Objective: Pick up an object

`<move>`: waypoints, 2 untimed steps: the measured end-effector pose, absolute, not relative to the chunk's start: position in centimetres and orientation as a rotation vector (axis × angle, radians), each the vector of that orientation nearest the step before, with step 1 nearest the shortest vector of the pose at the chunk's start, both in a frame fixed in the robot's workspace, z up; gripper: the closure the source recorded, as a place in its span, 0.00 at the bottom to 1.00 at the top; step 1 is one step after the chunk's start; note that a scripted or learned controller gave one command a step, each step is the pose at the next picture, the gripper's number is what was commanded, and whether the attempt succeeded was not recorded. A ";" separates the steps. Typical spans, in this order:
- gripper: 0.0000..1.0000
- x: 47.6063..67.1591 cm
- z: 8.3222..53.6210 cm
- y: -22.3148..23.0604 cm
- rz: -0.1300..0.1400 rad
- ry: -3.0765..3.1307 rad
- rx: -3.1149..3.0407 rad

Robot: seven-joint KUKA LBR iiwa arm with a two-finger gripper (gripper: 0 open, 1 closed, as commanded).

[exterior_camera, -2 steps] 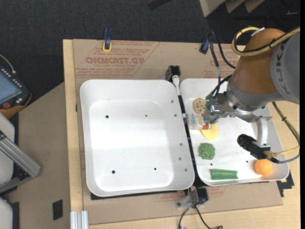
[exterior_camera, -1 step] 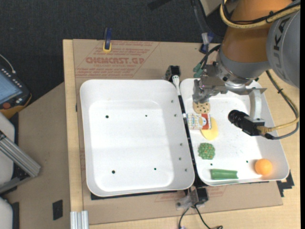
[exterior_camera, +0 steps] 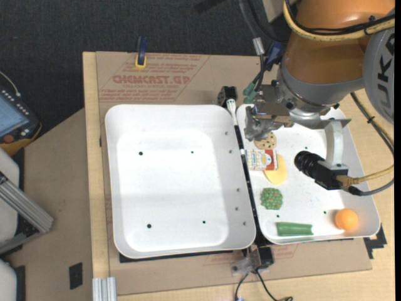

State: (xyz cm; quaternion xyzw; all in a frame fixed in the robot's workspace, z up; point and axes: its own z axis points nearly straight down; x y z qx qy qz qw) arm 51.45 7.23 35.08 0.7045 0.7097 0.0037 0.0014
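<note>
My gripper (exterior_camera: 258,130) hangs over the far left part of the right bin (exterior_camera: 360,168), just above a cookie (exterior_camera: 267,142) with dark chips. Right in front of the cookie lies a small white carton with red print (exterior_camera: 262,160), and a yellow flat piece (exterior_camera: 276,171) touches its right side. Nearer the front sit a green bumpy broccoli-like piece (exterior_camera: 271,198), a green flat stick (exterior_camera: 294,229) and an orange ball (exterior_camera: 346,219). Nothing shows between the fingers.
The left bin (exterior_camera: 169,174) stands beside the right one, their rims touching along the middle. Both rest on a cardboard sheet (exterior_camera: 156,74) with a blue and yellow clamp (exterior_camera: 141,54) at its far edge. The arm's orange band fills the upper right.
</note>
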 end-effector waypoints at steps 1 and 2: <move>1.00 48.5 35.8 4.4 -0.002 2.220 2.225; 1.00 48.7 36.7 4.5 0.001 2.222 2.220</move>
